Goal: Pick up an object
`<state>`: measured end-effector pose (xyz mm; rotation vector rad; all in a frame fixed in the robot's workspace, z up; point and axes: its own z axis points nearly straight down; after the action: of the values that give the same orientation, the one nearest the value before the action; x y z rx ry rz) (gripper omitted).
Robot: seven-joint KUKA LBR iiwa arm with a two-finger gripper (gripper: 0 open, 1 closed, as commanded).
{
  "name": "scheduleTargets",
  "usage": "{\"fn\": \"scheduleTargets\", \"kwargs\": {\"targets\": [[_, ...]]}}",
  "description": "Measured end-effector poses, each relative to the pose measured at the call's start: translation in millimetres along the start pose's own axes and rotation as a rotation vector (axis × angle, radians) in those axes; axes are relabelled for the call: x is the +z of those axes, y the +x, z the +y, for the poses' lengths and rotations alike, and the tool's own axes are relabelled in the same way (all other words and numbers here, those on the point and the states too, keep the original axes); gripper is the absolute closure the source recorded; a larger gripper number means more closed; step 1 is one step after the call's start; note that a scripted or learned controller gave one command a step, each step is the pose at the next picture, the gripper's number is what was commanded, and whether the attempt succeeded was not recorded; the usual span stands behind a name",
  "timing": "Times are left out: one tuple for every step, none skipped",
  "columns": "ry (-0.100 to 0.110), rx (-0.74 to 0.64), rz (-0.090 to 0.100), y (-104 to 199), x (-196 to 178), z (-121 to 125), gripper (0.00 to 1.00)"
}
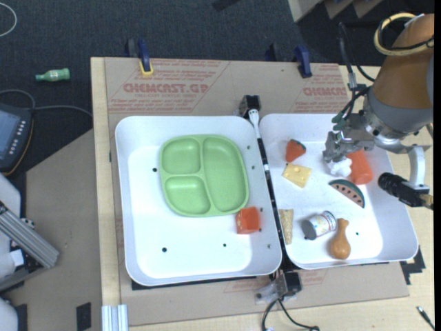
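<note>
- Viewing nearest, we log a tan pear-shaped toy [339,239] and grey can [318,225] in the right white bin [393,250].
- Farther back, the gripper [339,158] hangs over a white-and-orange item [357,167]; we cannot tell its grip state.
- Left white bin [134,185]: green divided plate [204,175].

Two shallow white bins, the left bin [138,205] and the right bin [386,243], show smooth, faintly glossy plastic on a table [110,116] topped with matt brown cardboard-like sheet printed in red lettering. A pale green divided plate [204,175] in the left bin looks like smooth matt plastic, and the orange block [248,220] beside it has a slight sheen. In the right bin, the toy foods, among them a yellow cheese wedge [297,176], a watermelon slice [349,192] and a tan drumstick [339,240], appear moulded plastic, while a small can [318,225] looks metallic. The arm's wrist [403,67] wears a glossy orange band over grey metal. Dark carpet [138,12] surrounds the table.
</note>
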<state>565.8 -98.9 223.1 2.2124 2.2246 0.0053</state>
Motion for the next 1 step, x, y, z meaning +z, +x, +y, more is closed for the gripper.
{"fn": "scheduleTargets", "kwargs": {"targets": [[0.000,0.001,0.000,27.7,0.0,34.9,1.00]]}}
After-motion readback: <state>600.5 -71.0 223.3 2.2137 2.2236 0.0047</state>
